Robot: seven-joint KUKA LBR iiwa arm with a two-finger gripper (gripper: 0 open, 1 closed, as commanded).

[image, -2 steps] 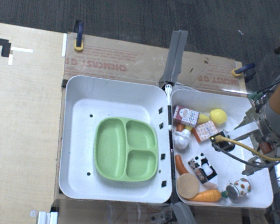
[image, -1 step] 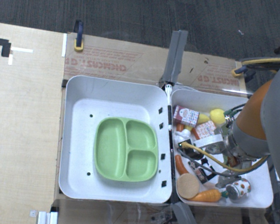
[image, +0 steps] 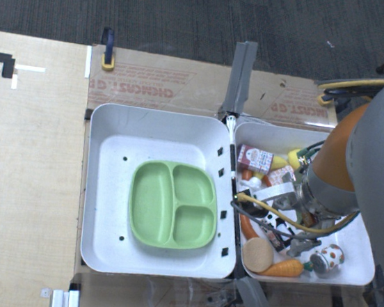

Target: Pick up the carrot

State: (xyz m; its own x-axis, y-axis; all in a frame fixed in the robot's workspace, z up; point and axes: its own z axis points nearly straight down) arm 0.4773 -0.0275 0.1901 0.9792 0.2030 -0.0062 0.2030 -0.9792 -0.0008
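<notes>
We take the green divided plate (image: 173, 205) as our landmark; it sits in the middle of the left bin (image: 102, 172). To the plate's right, past the shared wall, lies the right bin (image: 355, 272) with its clutter. The carrot (image: 282, 268) lies near that bin's front edge, just right of the plate's lower corner, its thick end touching a tan round slice (image: 257, 254). A spotted white toy (image: 325, 258) sits just beyond the carrot's tip. Further back from the plate's right side we see a small red-and-white carton (image: 255, 158). The gripper (image: 293, 229) hangs above the carrot amid cables; whether it is open or closed we cannot tell.
</notes>
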